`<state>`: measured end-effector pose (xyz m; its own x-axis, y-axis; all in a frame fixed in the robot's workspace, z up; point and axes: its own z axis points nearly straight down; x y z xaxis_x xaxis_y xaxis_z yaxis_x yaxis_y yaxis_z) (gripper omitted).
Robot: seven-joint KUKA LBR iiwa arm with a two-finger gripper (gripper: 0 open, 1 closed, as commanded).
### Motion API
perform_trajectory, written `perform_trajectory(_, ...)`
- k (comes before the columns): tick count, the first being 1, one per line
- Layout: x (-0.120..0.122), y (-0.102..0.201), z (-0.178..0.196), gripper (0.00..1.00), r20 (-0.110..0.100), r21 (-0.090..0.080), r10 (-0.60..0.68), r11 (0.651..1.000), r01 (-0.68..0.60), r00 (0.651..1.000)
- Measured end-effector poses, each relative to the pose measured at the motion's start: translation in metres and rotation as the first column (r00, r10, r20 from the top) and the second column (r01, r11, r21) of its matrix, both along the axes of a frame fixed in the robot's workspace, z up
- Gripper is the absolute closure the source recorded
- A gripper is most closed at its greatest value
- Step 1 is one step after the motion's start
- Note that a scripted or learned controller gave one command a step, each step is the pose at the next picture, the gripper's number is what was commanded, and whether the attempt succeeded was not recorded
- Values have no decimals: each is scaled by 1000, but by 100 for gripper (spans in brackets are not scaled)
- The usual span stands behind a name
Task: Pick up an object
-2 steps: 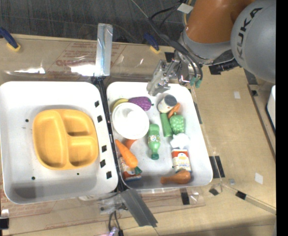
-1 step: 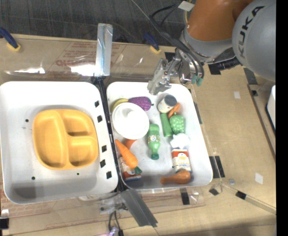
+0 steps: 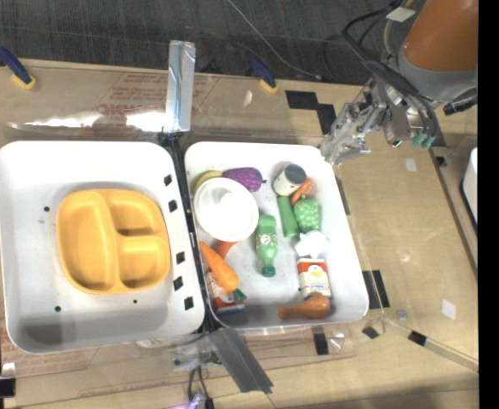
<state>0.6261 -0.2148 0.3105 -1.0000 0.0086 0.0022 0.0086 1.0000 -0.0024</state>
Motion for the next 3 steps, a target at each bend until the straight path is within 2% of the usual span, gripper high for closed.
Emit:
perform_trajectory(1, -18, 21, -144, 100, -13, 11, 144, 990, -144, 989)
perform_trajectory(2, -27, 84, -84, 100, 2, 4, -3, 1000, 3, 1000)
perform_trajectory(3, -27, 85, -78, 100, -5, 4, 2, 1000, -2, 1000)
